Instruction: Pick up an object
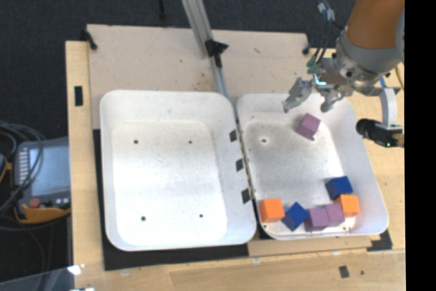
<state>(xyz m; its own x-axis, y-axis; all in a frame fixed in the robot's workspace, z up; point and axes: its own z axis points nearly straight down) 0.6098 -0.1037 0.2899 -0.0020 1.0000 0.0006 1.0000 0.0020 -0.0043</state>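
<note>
1. The purple cube [308, 126] lies alone in the upper part of the right bin [361, 153], tilted on the white floor, with bare bin around it on all sides.
2. It looks small, matte and solid, with sharp edges and one lighter face turned upward; a plain block of that kind should take a pinch across two flat sides.
3. The claw [313, 99] hangs just above and beside the cube, its two fingers spread apart with nothing between them.
4. By my reading, the step in hand is the approach: the grasp is not yet made. The next move calls for centring the spread fingers over the cube, lowering until they flank it, then closing. The tilt may let it slip, so squaring to its faces matters.
5. Farther off, along the near edge of the same bin, sit other blocks in a cluster: an orange cube [272, 209], a blue cube [296, 215], purple blocks [325, 217], a second orange cube [349, 204] and a second blue cube [338, 187].
6. The left bin [109, 146] sits alongside on the counter [150, 51].
</note>
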